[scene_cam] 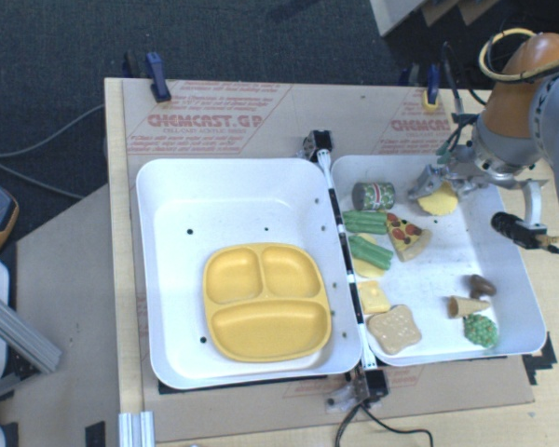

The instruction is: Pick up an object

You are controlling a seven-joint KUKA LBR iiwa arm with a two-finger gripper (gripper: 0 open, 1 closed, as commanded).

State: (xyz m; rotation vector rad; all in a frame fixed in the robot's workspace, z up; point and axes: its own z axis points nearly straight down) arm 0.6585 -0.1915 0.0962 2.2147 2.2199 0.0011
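We see the end effector [435,186] down in the right white plastic bin [512,277], upon the flat pale-yellow plastic toy piece [440,203] near the bin's far wall. We cannot tell its opening. We judge that piece light, stiff and slick, best pinched across its thin edges.

Fixed above the worktop [261,110], looking down at a slant from the near side. Set far enough back to take in both white bins [233,180] side by side, the board under them, and dark floor beyond. Arm [526,101] entering from the right edge.
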